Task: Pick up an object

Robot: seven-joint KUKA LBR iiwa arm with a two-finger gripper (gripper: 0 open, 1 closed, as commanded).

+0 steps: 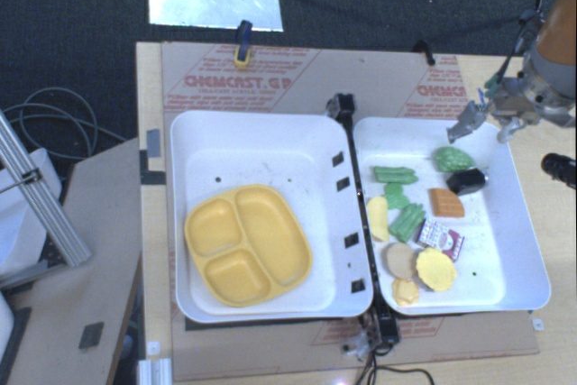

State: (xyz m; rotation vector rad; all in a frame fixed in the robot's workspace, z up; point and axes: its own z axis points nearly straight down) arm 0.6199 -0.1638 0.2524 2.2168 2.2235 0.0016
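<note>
While the table [297, 72] carries two white bins side by side, the left bin [261, 135] holds one big yellow tray [248, 243] with three compartments, probably parked there as a place to sort things into. The right bin [523, 266] holds the clutter of small play-food pieces, bunched in its middle so the arm can reach them from the right. Above that bin's far right corner hangs the pincer [485, 120], its two fingers spread apart with nothing between them, which suits an approach before a grasp. Just below it lies a green lump [453, 160], rounded and leafy-looking, touching a small black piece [467, 182]; I judge the lump the likeliest target. Further down sit an orange block [445, 203], green pieces [395, 175], a printed packet [440, 238] and a yellow disc [436, 270].
</note>
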